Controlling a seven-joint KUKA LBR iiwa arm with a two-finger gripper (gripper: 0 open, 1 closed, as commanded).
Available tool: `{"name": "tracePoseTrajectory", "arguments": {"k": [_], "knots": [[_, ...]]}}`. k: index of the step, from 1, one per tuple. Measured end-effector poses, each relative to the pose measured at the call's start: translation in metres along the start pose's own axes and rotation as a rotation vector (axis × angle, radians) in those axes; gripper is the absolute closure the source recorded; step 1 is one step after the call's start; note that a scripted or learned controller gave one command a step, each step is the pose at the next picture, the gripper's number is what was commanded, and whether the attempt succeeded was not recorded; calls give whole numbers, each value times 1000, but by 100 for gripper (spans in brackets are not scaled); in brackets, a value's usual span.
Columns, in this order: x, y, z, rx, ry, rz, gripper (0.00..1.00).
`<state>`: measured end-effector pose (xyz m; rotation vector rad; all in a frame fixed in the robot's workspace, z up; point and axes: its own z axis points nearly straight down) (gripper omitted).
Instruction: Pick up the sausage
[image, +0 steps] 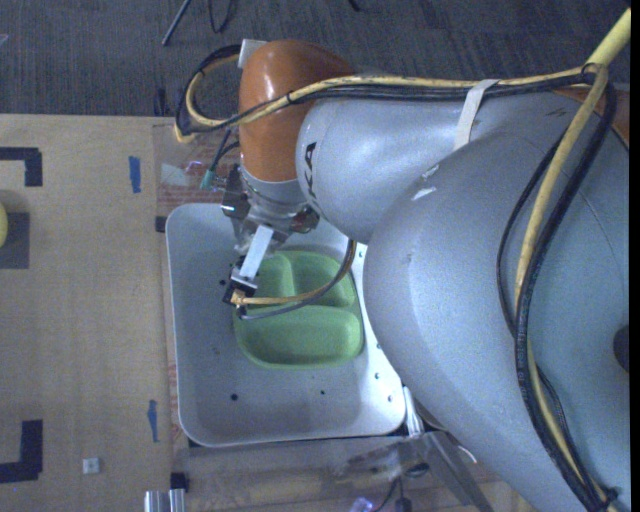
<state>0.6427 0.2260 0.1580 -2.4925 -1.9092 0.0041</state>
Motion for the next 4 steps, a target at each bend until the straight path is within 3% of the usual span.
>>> {"name": "tracePoseTrajectory", "arguments": {"k": [1,2,3,4], "knots": [[1,7,-61,-3,2,355,100],[4,18,37,2,2,621,100],[3,19,37,-1,3,622,0],[-89,37,70,4,3,812,0]]}}
